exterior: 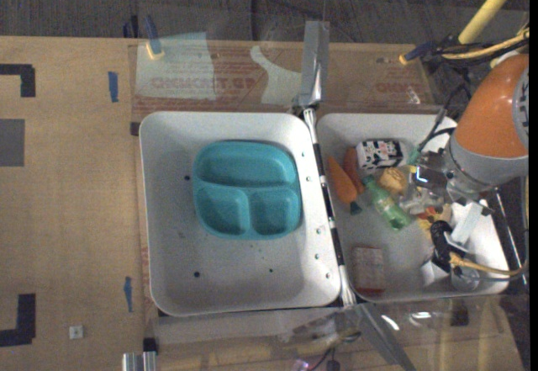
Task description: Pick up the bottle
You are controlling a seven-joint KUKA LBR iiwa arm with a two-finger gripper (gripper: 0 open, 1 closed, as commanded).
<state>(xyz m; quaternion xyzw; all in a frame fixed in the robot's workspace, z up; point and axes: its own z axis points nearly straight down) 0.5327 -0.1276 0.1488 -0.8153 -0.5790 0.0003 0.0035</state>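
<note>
So, big stuff first: two white bins side by side. The left bin (168, 268) has a teal tray (247, 188) sitting in it with three compartments. The right bin (403, 275) is where all the clutter is, and my arm (496, 121) hangs over its 3 o'clock side.

My gripper (437, 193) is somewhere under the wrist hardware there. Honestly can't tell how the jaws stand, too much metal and cable in the way.

The bottle (387, 205) is the clear greenish one near the middle of the right bin. Its long axis runs from about 10 o'clock down to 4 o'clock. It lies just at my 9 o'clock, really close, so I'd guess the grab wants the jaws turned across that diagonal.

Smaller bits around it: an orange carrot (342, 180) at the bottle's 9 o'clock, a black and white carton (378, 153) at its 12, and a flat packet (368, 264) at its 6.
</note>
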